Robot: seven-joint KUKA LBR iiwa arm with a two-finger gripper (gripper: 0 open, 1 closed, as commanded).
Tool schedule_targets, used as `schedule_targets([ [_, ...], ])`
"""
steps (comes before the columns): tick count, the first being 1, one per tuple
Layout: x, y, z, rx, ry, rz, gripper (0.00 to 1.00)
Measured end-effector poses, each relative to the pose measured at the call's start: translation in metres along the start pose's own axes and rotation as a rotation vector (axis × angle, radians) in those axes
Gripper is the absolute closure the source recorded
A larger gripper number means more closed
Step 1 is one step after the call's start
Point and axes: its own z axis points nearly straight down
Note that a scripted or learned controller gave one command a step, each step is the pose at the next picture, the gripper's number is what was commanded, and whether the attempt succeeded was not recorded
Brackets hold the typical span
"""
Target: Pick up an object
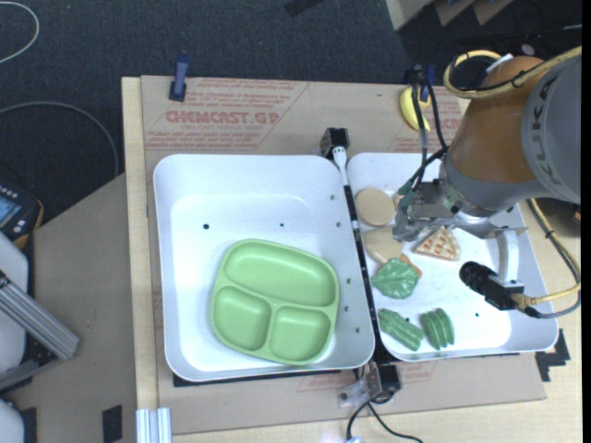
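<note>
Nearest the camera, two green pods [420, 329] lie in the right bin [517, 338], beyond them a leafy green piece [396, 278], then a waffle wedge [438, 245]. The gripper [417, 221] hangs just behind the wedge, its grip apparently hidden.

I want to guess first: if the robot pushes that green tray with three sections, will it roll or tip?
The green tray looks flat and wide, so it would probably slide, not roll. Its low rim suggests tipping is unlikely. It looks like stiff plastic.
</note>
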Motion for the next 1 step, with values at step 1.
schedule_targets([
  [1, 0.0538, 0.0185, -0.0253, 0.006, -0.001, 0.003, 1.00],
])
